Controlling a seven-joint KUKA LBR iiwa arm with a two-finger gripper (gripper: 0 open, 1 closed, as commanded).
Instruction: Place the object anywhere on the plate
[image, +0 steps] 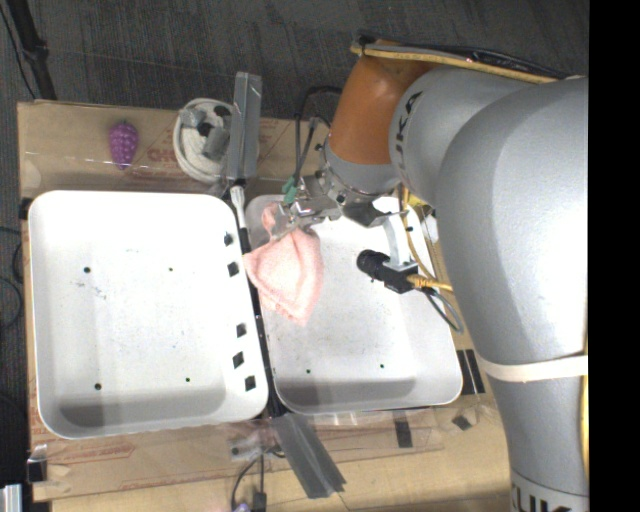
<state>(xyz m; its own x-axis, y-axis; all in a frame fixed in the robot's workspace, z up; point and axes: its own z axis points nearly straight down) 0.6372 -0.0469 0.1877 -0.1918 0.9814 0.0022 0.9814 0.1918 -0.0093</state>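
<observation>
The arm is reaching over the right bin (400, 385), and the gripper (298, 212) is pinching the top edge of a pink cloth (288, 272), its fingers closed on the fabric while the rest is hanging down near the wall between the two bins. I am not making out a plate from here. To do this well, it should be keeping the cloth lifted clear of that wall and letting go only once it is over the target.
</observation>
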